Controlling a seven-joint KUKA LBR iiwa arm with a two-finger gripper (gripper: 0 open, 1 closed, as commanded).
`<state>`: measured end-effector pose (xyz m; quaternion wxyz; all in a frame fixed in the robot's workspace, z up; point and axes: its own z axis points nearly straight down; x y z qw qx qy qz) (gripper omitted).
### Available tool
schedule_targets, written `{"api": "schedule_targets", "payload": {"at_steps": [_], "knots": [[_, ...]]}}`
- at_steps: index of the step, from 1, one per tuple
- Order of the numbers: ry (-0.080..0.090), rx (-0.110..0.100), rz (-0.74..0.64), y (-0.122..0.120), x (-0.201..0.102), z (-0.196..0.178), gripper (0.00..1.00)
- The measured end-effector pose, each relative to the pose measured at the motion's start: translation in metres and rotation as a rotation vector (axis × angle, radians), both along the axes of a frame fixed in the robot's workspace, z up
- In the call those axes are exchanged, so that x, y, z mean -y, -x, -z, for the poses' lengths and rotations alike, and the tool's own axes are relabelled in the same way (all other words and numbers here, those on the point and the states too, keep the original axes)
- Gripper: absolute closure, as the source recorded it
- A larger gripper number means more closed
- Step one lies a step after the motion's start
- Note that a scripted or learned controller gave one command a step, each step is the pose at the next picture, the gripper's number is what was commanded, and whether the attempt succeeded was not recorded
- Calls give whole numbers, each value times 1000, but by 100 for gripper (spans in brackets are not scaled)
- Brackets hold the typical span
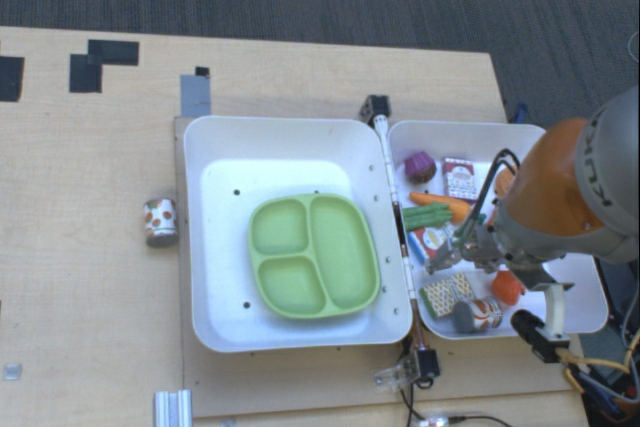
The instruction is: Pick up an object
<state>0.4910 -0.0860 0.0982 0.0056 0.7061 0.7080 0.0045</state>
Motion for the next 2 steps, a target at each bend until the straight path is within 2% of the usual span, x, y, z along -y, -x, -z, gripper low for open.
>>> {"api": "schedule_targets", "payload": {"at_steps": [1,2], "knots": [[0,3,-2,-1,-1,-10,100],[0,3,-2,-1,-1,-10,0]]}}
